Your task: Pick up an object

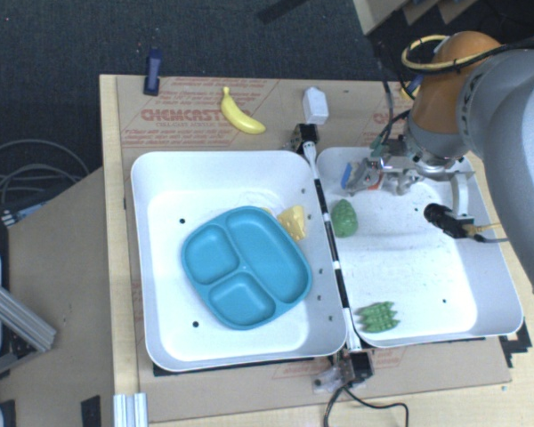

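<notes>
The arm reaches in over the far right corner of the surface, its gripper (380,174) low over the far end of the right bin (445,274), near that bin's far left corner; whether the fingers are spread or closed cannot be told, as they are small and blurred against the bin wall; a small blue object (347,176) sits just at the gripper's left side, and whether it is touched or gripped cannot be told.

A round green object (343,218) lies in the right bin against its left wall, near the gripper on its nearer side and apart from it; a knobbly green object (378,317) lies well apart, in the bin's near left corner.

In the left bin (160,238) lies a blue divided tray (245,267), with a yellow object (293,221) touching its far right edge; a banana (239,114) lies on the surface beyond that bin.
</notes>
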`<control>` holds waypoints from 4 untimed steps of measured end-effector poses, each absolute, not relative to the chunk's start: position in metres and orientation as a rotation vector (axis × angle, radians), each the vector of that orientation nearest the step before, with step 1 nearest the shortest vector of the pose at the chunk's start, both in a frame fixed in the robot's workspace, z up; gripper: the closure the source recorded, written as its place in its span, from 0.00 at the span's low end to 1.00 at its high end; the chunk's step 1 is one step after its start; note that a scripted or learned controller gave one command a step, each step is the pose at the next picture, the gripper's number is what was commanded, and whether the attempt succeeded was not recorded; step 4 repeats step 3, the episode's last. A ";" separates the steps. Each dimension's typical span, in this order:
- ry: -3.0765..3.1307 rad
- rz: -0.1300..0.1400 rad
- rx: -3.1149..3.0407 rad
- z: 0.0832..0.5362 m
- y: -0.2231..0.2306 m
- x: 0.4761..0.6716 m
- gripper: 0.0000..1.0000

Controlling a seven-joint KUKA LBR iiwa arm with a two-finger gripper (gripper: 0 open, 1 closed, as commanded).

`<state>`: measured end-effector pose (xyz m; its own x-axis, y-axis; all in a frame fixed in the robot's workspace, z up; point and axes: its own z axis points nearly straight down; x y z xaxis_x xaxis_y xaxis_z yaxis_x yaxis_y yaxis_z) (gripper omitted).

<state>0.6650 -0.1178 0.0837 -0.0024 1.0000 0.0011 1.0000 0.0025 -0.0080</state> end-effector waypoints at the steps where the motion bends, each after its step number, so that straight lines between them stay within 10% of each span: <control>1: -2.220 0.007 -2.216 0.084 -0.126 0.665 0.00; 4: -2.218 0.009 -2.215 0.084 -0.110 0.665 0.00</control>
